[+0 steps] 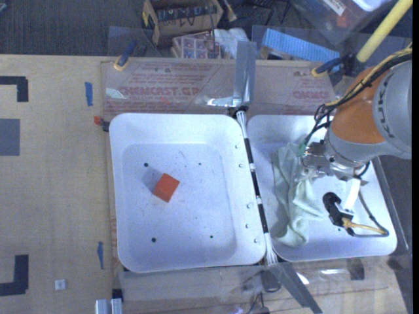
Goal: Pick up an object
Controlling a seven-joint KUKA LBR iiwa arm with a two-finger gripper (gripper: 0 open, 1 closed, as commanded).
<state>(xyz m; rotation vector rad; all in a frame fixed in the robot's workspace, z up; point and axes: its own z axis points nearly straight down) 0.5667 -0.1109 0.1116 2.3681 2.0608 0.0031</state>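
Arm working over the right bin, cube sitting untouched in the left one.

Orange cube is lying left of the divider, mid left bin. Right of the divider a pale cloth is bunching in the right bin, with the gripper hanging just above it; can't tell how the tool is set. Risk: it's catching only a loose fold, so the cloth slips out on lift.

Faint red "CHEMCAST" lettering on protective sheet behind left bin; other print illegible.
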